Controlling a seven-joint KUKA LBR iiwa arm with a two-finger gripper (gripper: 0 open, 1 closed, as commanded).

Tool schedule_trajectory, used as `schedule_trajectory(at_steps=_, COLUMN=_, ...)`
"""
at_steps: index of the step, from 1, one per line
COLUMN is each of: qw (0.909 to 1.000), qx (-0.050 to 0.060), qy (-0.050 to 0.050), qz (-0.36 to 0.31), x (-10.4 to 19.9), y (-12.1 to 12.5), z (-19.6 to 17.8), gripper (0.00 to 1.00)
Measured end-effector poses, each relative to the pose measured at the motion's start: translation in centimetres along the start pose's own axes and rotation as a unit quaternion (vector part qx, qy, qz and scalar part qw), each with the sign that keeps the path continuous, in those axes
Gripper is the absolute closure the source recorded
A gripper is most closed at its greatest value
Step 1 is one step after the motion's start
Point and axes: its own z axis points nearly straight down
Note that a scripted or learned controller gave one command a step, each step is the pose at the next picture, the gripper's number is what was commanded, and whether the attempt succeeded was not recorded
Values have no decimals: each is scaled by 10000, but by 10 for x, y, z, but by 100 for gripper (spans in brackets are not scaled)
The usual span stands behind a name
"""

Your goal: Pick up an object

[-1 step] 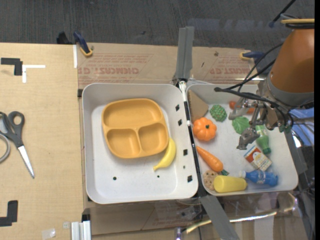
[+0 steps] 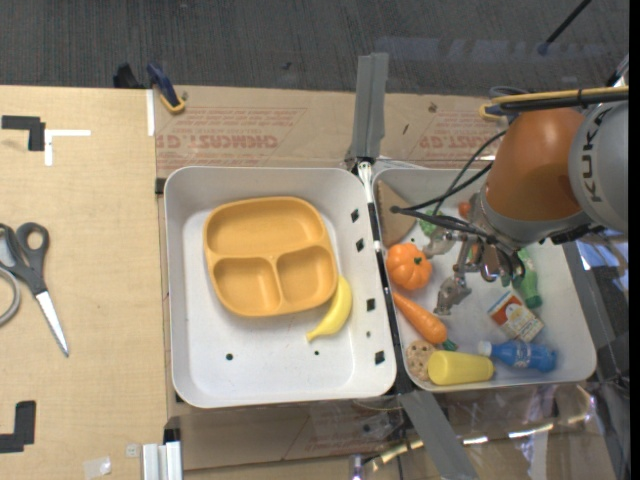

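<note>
My gripper (image 2: 452, 294) hangs low over the middle of the right bin (image 2: 578, 298), under the orange-banded wrist (image 2: 535, 168). Its tip is just right of a small orange pumpkin (image 2: 408, 265) and above a carrot (image 2: 420, 315). I see nothing between its tips. Along the bin's near side lie a yellow lemon-like piece (image 2: 460, 368), a round cookie (image 2: 418, 356) and a blue bottle (image 2: 525, 356). A red and white carton (image 2: 513, 318) and a green item (image 2: 528, 288) sit to the gripper's right, partly under the wrist.
The left bin (image 2: 190, 358) holds an orange divided plate (image 2: 270, 268) and a banana (image 2: 335, 310) at the plate's near right corner. Scissors (image 2: 35, 278) lie on the bench far left. A blue clamp (image 2: 165, 86) sits at the back. Cables trail from the wrist.
</note>
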Motion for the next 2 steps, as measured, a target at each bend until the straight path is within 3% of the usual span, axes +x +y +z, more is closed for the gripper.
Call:
schedule_trajectory(at_steps=1, qw=9997, qx=-2, qy=7, qz=245, x=47, y=3, z=0, gripper=0)
schedule_trajectory(at_steps=2, qw=9999, qx=-1, qy=0, qz=-100, x=18, y=-46, z=-42, gripper=0)
